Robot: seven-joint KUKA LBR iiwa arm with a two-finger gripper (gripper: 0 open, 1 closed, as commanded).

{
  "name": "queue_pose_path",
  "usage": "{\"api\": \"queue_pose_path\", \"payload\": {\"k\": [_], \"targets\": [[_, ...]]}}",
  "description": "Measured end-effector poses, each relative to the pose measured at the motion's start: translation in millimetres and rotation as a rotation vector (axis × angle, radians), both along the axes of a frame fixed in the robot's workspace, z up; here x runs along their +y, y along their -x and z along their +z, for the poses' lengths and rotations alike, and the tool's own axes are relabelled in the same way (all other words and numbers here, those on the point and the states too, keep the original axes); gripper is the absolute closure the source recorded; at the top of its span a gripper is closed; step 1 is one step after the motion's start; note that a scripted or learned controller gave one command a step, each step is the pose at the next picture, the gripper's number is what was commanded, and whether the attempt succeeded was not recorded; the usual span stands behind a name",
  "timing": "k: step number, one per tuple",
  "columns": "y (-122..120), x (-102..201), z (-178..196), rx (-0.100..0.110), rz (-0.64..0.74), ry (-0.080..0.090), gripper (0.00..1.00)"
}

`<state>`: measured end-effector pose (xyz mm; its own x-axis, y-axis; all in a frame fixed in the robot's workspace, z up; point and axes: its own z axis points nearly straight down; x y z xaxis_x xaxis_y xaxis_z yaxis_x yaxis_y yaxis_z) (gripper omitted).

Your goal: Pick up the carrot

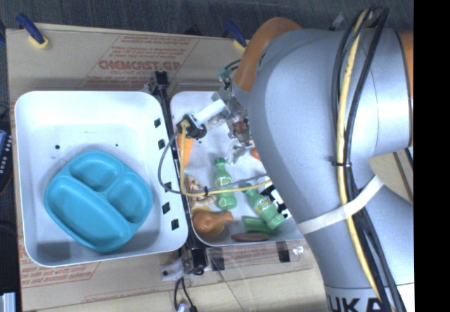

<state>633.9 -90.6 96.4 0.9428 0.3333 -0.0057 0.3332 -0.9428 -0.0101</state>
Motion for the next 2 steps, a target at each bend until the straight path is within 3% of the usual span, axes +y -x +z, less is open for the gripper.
{"api": "queue_pose_path", "payload": {"k": [1, 2], "targets": [[-0.3, 2.0, 10.8, 0.007, 0.012, -0.005, 1.0], [23.9, 48.2, 147.9, -0.011, 0.042, 0.003, 1.0]]}}
